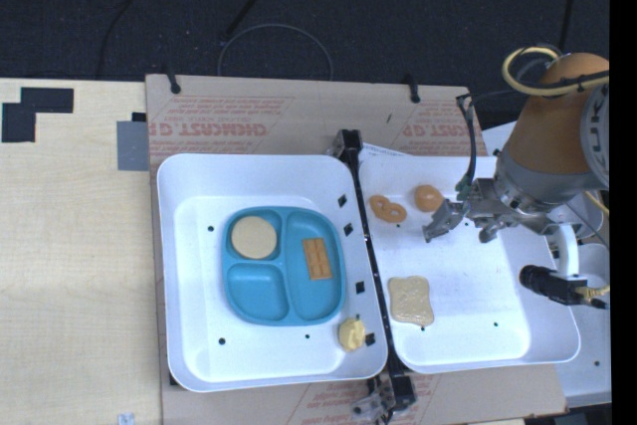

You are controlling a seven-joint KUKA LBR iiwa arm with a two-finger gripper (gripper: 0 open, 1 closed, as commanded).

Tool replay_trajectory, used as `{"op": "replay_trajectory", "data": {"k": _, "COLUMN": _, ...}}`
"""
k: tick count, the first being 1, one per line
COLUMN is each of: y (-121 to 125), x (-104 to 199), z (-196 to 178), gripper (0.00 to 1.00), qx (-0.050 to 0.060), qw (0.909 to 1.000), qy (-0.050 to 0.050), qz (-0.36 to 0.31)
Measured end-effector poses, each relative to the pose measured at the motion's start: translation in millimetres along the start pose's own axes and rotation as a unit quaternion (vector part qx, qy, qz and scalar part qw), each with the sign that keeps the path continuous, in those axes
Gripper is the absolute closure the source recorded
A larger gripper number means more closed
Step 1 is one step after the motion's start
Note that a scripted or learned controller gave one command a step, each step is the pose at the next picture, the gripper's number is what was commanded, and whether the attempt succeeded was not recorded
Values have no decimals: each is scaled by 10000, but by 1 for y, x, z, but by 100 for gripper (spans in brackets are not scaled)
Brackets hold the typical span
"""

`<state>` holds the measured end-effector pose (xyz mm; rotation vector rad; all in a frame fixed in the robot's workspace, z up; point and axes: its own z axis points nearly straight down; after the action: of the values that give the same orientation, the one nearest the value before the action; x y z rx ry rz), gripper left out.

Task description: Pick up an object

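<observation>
My gripper (463, 231) hangs over the right bin (498, 343), near its upper middle, with its two fingers spread open and nothing between them. Just to its left lie an orange ball-shaped piece (428, 197) and an orange pretzel-shaped piece (388, 209) on the bin floor. A tan bread slice (410, 301) lies lower in the same bin, below and left of the gripper. The grey arm with its orange band (557, 129) reaches in from the right.
The left bin (189, 333) holds a blue compartment tray (269, 299) with a round cracker (253, 237) and a rectangular biscuit (318, 259). A yellow lump (351, 333) sits by that bin's lower right corner. A black divider (363, 254) separates the bins.
</observation>
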<state>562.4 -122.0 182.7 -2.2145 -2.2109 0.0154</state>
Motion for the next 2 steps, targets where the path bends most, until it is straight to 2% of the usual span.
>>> {"op": "replay_trajectory", "data": {"k": 1, "y": 3, "x": 0, "z": -7, "gripper": 0, "qx": -60, "qw": 10000, "qy": -5, "qz": -9}}
{"op": "replay_trajectory", "data": {"k": 2, "y": 6, "x": -6, "z": 54, "gripper": 0, "qx": -34, "qw": 10000, "qy": -1, "qz": -8}}
